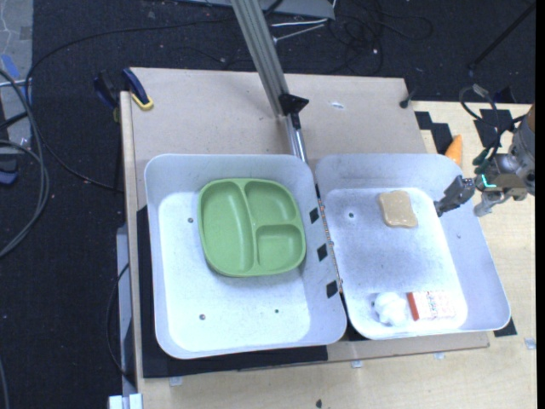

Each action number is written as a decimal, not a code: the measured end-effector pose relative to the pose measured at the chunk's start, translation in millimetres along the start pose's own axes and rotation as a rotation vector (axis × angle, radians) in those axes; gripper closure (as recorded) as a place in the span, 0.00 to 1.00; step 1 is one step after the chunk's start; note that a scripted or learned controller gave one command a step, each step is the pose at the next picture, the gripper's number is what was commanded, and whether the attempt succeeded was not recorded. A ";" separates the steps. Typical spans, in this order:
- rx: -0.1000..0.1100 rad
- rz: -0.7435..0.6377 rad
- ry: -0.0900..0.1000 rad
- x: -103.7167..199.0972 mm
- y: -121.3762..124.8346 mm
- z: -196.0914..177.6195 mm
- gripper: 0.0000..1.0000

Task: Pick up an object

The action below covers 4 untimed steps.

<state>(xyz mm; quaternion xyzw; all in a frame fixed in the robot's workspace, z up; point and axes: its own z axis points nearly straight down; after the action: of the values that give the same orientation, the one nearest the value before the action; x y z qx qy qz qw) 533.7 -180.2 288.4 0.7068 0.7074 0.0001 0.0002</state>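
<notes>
- Two white bins sit side by side on the worktop [358,100]; nearest the camera, in the right bin's [477,254] front corner, lie a white ball [391,308] and a small red-and-white box [435,305], just beside each other.
- The ball looks soft and fluffy, probably light and easily squashed; a shallow pinch across its middle should do, though it may slip out if only its fuzz is caught.
- The box looks light and stiff, lying flat; I judge its short sides the best place to grip, but the bin wall close behind leaves little room.
- Further back in the same bin, near its far wall, rests a tan sponge [398,209], apart from the other pieces; it looks light and yielding, and gripping across its narrower width should hold well.
- In the left bin [170,313] a green plate [253,227] with three compartments lies flat; stiff, smooth and wide, so only its rim offers a hold.
- At the right bin's far right edge hangs the gripper [467,196], beside the sponge but not touching it; nothing sits between the jaws, and whether they stand apart or together I cannot tell.
- The sponge is the nearest target.
</notes>
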 end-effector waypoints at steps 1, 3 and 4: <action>0.000 0.000 0.000 0.0 0.0 0.0 0.00; 0.005 0.002 0.002 -0.6 -16.7 100.8 0.00; 0.006 0.002 0.001 -9.6 -13.6 154.4 0.00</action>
<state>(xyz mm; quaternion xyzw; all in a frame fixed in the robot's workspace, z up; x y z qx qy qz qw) 520.2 -189.7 134.0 0.7075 0.7067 -0.0015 -0.0023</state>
